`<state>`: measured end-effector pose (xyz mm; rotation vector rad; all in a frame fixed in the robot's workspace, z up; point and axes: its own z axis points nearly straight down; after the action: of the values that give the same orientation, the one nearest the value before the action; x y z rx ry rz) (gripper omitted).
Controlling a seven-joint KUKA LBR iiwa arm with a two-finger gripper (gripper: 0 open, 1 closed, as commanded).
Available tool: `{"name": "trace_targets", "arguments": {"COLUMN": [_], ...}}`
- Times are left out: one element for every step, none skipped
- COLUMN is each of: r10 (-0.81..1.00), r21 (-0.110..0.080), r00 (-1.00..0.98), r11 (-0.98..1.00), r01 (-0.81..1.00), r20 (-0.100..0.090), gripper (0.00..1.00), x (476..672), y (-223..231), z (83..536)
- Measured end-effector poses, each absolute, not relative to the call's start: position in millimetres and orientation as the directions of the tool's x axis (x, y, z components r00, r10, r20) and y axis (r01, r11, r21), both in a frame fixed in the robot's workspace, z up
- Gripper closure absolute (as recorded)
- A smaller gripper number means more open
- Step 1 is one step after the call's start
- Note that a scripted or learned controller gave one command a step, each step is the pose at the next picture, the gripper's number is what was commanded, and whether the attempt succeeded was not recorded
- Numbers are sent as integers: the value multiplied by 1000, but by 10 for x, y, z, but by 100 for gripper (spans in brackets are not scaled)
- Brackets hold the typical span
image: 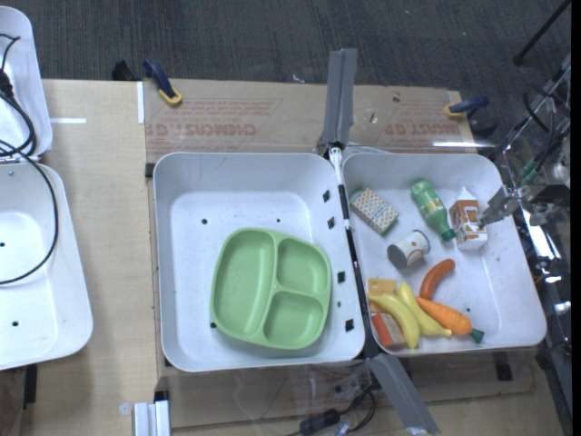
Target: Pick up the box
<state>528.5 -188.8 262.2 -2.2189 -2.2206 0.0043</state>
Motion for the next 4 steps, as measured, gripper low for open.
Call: {"name": "trace_targets", "arguments": {"r10": [989, 995, 999, 999], "r21": [-4, 10, 6, 10], "r00": [-146, -101, -45, -46], "r11": [146, 101, 45, 46], "r01": [989, 995, 999, 999], "r20": [1, -3, -3, -2], "gripper": [0, 0, 0, 100], "x": [5745, 6285, 6407, 6419], "y": [-1193, -1073, -1004, -997], "z": [1549, 976, 970, 1076]}}
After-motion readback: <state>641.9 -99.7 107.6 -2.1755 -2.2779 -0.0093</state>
